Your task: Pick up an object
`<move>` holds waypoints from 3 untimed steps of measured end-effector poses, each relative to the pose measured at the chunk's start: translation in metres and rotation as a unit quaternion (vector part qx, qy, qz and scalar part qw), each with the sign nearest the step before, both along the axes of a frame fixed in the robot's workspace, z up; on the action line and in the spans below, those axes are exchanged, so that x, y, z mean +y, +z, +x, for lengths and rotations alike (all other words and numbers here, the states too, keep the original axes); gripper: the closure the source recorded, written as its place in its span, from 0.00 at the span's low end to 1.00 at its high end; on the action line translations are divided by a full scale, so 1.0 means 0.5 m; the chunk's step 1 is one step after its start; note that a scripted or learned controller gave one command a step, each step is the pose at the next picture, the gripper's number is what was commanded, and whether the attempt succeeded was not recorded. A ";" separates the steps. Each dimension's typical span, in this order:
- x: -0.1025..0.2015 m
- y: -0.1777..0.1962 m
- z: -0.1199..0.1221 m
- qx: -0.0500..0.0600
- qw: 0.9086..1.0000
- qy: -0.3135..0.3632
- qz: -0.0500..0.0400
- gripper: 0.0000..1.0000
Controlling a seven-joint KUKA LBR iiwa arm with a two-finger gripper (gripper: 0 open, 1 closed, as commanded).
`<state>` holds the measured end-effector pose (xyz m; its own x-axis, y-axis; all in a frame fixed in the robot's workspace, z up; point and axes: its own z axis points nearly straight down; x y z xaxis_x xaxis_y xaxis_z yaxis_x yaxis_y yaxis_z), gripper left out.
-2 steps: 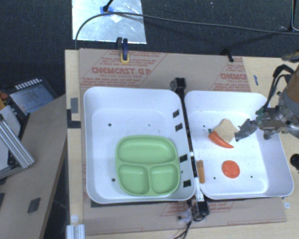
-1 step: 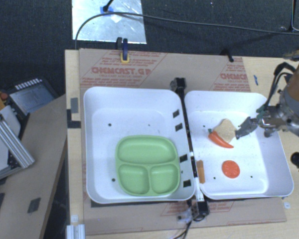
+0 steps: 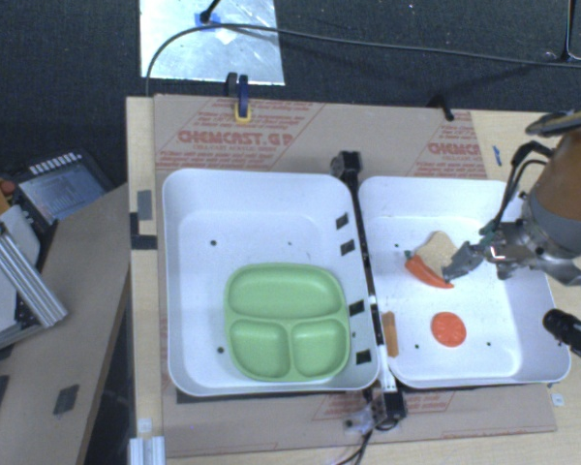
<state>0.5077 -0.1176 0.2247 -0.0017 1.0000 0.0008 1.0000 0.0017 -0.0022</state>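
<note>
Just off the gripper's (image 3: 462, 257) tip lie a beige piece (image 3: 436, 248) and an orange carrot-like piece (image 3: 427, 273), likely the target given the low reach into the right bin (image 3: 407, 201). Whether it's open or clamped, I cannot tell. An orange disc (image 3: 449, 329) sits nearer the camera from it, untouched.

illumination is even and fairly bright, falling from above. the two white bins render close to overexposed: the floor of the right bin (image 3: 484, 289) directly beneath the gripper (image 3: 462, 260) is almost featureless, and the left bin (image 3: 242, 211), farther from the gripper, shows the same washout. shadows are soft and short; a faint one lies under the gripper, and a darker band runs along the seam between the bins. a metal plate (image 3: 213, 27), far up and left of the gripper, shows patchy specular glare. overall sharpness is low, with soft edges and visible compression noise. the arm (image 3: 571, 201) behind the gripper is slightly blurred.
</note>
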 end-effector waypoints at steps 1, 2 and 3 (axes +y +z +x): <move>-0.003 -0.085 -0.006 0.000 1.000 0.000 0.000 0.00; 0.006 -0.177 0.008 0.000 1.000 0.000 0.000 0.00; 0.004 -0.151 0.011 -0.002 1.000 0.000 -0.001 1.00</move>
